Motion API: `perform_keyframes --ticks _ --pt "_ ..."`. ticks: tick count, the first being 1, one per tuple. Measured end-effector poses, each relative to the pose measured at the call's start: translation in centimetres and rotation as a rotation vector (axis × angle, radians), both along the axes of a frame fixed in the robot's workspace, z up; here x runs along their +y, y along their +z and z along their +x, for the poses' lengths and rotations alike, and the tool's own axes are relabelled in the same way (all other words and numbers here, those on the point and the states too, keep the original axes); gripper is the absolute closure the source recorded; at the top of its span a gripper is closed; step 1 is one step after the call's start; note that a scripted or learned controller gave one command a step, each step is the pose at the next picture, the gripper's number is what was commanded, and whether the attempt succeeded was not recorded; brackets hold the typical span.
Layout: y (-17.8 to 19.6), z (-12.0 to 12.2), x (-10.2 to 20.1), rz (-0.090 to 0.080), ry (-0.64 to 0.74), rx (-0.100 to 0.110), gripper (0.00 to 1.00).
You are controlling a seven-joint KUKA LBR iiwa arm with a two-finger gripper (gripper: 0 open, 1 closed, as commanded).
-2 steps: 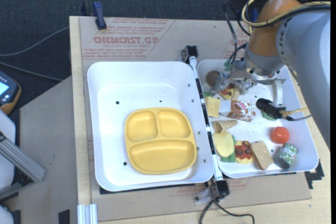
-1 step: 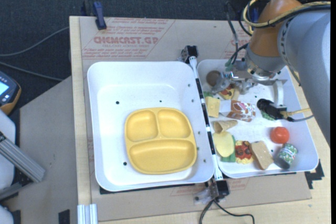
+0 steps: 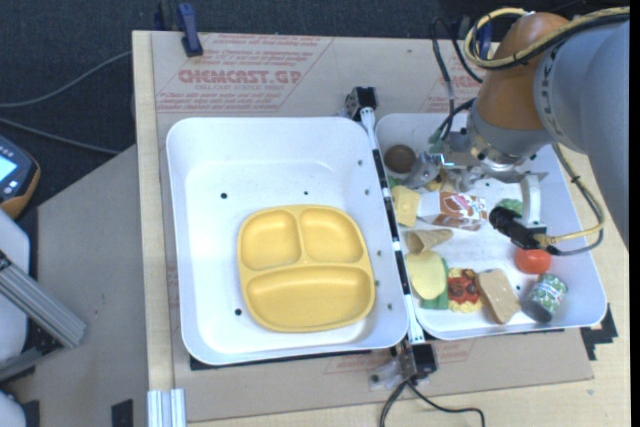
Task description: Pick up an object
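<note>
Spreading under everything is the flat cardboard-covered tabletop [image 3: 250,75], printed with red lettering, and on it sit two shallow white plastic bins with rounded corners. Of these, the larger left bin [image 3: 200,165] holds a smooth yellow plastic plate with three compartments [image 3: 305,267], lying flat near its middle. Reaching in from the right, the grey metal arm with its glossy orange band [image 3: 520,85] hangs over the far part of the smaller right bin [image 3: 585,300]. Its jaws [image 3: 455,165] hover low among the toy foods there, but whether they are open or closed cannot be told, and nothing is plainly seen between them. Scattered in that bin are a tan slice-shaped piece like bread [image 3: 497,295], a yellow-green rounded piece [image 3: 427,275], a pale yellow wedge like cheese [image 3: 406,206], a red-and-white wrapped packet [image 3: 462,209] just beside the jaws, a shiny red rounded tomato-like piece [image 3: 534,260], a small green-and-white patterned can [image 3: 548,292] and a brown round piece [image 3: 400,157] near the far corner.
</note>
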State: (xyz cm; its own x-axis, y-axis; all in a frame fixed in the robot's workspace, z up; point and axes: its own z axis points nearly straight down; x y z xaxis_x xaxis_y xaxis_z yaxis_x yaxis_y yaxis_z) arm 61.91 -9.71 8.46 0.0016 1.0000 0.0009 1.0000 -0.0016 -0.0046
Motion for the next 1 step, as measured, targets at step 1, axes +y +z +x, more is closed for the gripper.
perform_keyframes --ticks 1 --pt "-0.02 -4.64 -1.18 0.000 -0.001 0.001 0.00"
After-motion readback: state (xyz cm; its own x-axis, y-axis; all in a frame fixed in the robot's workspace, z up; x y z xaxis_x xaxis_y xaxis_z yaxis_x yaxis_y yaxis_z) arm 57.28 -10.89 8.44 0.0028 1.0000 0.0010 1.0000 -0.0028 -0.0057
